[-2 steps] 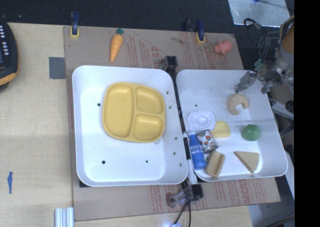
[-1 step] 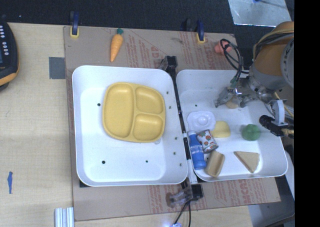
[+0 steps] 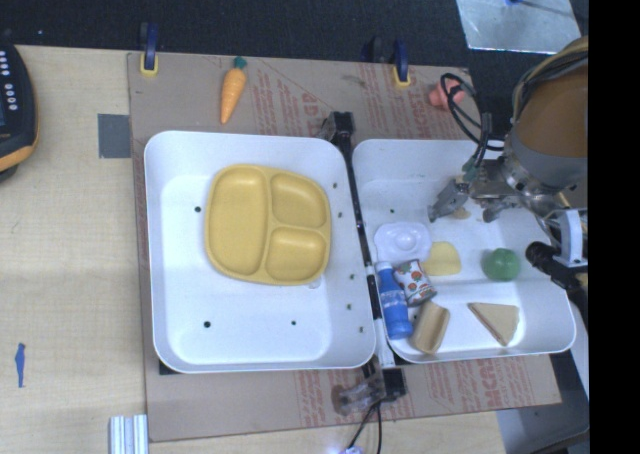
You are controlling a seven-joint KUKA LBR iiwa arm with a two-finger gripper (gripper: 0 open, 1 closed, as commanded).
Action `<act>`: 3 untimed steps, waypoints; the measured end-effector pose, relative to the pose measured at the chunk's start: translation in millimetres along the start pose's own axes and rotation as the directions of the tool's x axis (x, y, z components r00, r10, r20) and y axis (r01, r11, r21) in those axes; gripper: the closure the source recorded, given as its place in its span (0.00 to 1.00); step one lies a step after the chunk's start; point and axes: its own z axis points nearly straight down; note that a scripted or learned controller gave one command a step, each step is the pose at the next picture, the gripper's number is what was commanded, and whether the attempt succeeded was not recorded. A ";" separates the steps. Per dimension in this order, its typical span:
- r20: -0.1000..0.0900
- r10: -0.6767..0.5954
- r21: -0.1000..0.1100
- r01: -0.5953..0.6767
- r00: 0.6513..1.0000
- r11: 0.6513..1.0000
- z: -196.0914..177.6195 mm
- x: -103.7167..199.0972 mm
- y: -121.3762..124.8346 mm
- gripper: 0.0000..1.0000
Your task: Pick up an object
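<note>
My gripper (image 3: 470, 204) hangs over the upper part of the right bin (image 3: 400, 167), its two dark fingers spread apart with nothing between them, so it is open. Below it lie a clear round lid (image 3: 403, 239), a pale yellow chunk (image 3: 443, 259) and a green ball (image 3: 502, 263). Nearer the front edge are a blue bottle (image 3: 393, 304), a small printed packet (image 3: 416, 282), a tan bread piece (image 3: 430, 328) and a tan wedge (image 3: 495, 320). The gripper touches none of them.
The left bin (image 3: 180, 322) holds a yellow divided plate (image 3: 268, 223). A toy carrot (image 3: 232, 90) and a pink object (image 3: 440, 97) lie on the board behind the bins. Black cables run from the wrist over the right bin's far corner.
</note>
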 end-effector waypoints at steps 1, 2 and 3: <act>0.006 0.003 -0.008 -0.003 1.000 1.000 -5.0 -56.2 80.2 0.00; 0.003 -0.001 0.004 0.000 1.000 1.000 76.9 -51.4 78.5 0.00; 0.001 0.008 -0.001 -0.008 1.000 1.000 -10.5 -36.6 11.6 0.00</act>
